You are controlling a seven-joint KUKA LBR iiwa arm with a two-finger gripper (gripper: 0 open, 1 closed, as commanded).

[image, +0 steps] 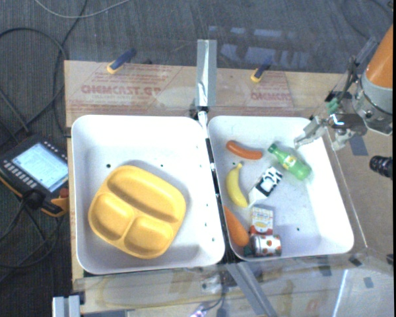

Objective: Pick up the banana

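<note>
At the upper right corner of the right-hand shallow white plastic bin [343,233] hangs the two-finger metal gripper [315,132], carried by the grey arm with its orange band [383,61] reaching in from the right; its thin fingers [306,137] point down and to the left over the bin's rim, they appear slightly parted, and nothing lies between them. Just below and to the left of the fingertips lies the green plastic bottle with a white neck [290,162], tilted, close to the gripper but not touching it. Further left of the gripper, near the bin's far wall, rests the orange-red sausage-shaped toy [244,151]. The curved yellow banana [235,185], the object of the task, lies well to the lower left of the gripper, beside the bin's left wall, apart from the fingers. Between banana and bottle sits the small black-and-white printed carton [268,181], tilted. Below the banana, still further from the gripper, are the orange carrot-shaped toy [235,226], the small white-and-orange box [261,218] and the red-labelled metal can [265,244] lying on its side near the front wall. Well to the gripper's left, the left-hand shallow white plastic bin [86,150] holds the yellow three-compartment plastic tray [138,209]. Beyond that bin, on the floor, lies the orange-trimmed handheld control pendant with a lit screen [31,170].
</note>
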